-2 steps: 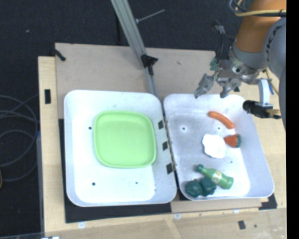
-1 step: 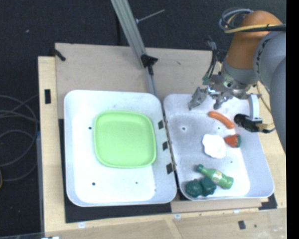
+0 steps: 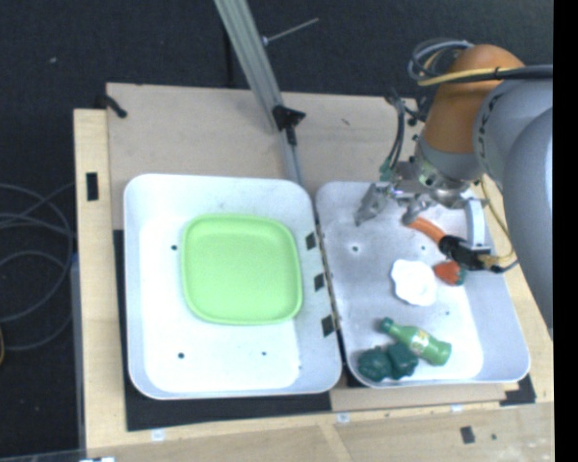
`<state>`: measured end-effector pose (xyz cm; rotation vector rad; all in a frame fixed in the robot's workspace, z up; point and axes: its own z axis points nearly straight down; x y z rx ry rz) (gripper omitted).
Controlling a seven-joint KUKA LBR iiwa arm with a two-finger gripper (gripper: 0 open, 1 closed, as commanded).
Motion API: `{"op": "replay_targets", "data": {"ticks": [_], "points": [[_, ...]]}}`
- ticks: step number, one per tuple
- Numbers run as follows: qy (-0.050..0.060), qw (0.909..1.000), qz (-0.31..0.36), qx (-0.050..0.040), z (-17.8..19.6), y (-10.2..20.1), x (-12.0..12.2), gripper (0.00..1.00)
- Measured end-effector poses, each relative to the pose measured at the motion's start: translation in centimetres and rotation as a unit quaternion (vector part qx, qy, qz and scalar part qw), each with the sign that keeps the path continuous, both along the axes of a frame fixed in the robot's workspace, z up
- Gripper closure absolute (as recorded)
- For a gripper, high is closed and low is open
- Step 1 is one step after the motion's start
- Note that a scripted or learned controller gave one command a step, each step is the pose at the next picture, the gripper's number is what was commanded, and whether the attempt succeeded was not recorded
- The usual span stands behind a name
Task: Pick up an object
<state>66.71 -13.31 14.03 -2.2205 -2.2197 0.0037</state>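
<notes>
Two shallow white bins with rounded corners sit side by side on a pale wooden bench. The left bin (image 3: 154, 354) holds a flat, smooth, lime-green square plate (image 3: 241, 269) with rounded corners, lying level near its middle. The right bin (image 3: 356, 258) holds several small objects: a white, irregular, rounded lump (image 3: 413, 281) near the centre; a green bottle-shaped toy (image 3: 417, 341) with a yellow band, lying on its side toward the near edge; a dark green lumpy piece (image 3: 385, 362) touching it on the near side; and an orange-red, elongated item (image 3: 427, 227) by the far right wall, with another small red-orange piece (image 3: 448, 272) near it. The gripper (image 3: 389, 203) hangs over the far part of the right bin, its two metal fingers spread apart, nothing between them. A grey ribbed aluminium post (image 3: 249, 46) rises behind the bins.
</notes>
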Motion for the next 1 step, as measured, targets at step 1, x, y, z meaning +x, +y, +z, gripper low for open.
{"op": "replay_targets", "data": {"ticks": [1], "points": [[-0.003, 1.0, 0.0, -0.0001, 1.32, -0.05, 0.13, 1.0]]}}
